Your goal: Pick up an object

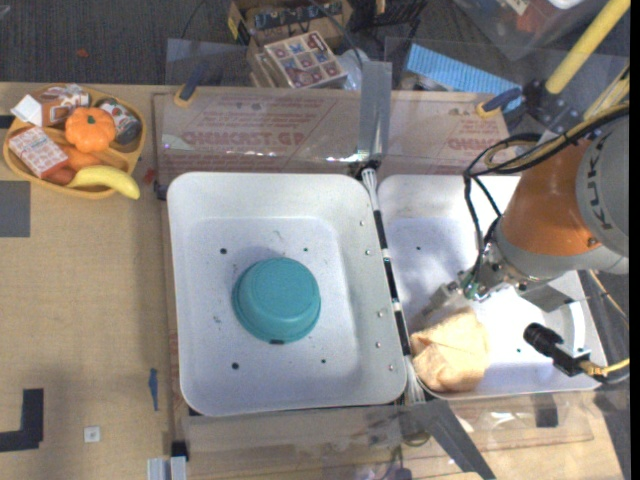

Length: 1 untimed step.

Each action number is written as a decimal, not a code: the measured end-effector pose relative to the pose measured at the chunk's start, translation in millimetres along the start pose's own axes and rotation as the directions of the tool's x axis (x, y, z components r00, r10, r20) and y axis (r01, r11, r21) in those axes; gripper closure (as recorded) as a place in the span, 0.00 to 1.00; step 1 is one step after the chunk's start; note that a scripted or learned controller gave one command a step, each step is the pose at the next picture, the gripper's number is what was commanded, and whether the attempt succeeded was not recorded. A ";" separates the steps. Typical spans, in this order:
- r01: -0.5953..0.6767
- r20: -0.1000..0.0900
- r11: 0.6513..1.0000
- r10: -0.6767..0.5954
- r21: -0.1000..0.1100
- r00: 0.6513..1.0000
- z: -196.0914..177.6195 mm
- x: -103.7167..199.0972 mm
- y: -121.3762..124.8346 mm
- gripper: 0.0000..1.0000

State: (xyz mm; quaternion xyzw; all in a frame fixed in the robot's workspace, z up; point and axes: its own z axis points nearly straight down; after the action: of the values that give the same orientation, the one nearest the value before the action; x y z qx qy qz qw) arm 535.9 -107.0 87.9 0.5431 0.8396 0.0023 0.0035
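A teal bowl lies upside down in the middle of the left bin. A tan, bread-like lump rests at the near left corner of the right bin. My gripper hangs low over the right bin, just above the far edge of the tan lump. The wrist covers its fingers from this angle. Nothing shows between them.
A wooden dish with toy fruit, including a banana and a small pumpkin, sits on the bench at the far left. Cardboard boxes and clutter lie behind the bins. The ridge between the bins runs just left of the lump.
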 end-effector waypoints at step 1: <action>-0.176 0.002 0.984 0.176 0.001 0.984 0.7 -11.8 43.6 0.00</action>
State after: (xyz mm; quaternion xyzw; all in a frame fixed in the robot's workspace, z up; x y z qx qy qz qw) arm 580.5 -99.9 87.5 0.6153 0.7883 0.0015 0.0036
